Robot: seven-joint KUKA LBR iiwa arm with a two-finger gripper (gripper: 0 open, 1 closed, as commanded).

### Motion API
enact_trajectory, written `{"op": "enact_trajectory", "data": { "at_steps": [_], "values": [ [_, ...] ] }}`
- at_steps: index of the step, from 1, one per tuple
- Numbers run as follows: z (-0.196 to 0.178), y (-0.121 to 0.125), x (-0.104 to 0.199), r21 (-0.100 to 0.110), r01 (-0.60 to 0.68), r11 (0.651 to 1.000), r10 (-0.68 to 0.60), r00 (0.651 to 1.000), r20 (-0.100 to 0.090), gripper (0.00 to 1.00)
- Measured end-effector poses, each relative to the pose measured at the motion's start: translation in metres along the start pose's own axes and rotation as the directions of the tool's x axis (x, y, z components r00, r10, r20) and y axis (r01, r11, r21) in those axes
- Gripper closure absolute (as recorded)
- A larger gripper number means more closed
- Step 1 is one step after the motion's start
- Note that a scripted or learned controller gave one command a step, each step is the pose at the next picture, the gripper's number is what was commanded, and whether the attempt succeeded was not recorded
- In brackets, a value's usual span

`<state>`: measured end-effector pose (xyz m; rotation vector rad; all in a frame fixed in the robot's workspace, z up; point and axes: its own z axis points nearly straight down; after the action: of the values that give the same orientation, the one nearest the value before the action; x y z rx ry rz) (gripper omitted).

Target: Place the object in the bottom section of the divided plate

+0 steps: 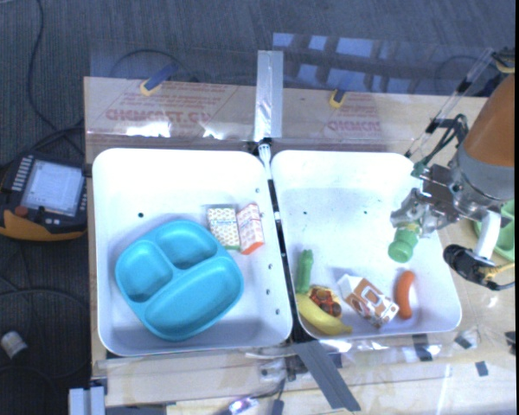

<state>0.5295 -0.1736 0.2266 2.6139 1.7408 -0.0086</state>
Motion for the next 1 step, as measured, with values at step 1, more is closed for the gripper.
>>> {"op": "enact_trajectory", "data": {
  "at_steps": [1],
  "values": [
    [-0.0123,-0.0103,-0.0321,0.0,-0.097,0.995,0.097,0.995,-0.003,1.0]
  ]
}}
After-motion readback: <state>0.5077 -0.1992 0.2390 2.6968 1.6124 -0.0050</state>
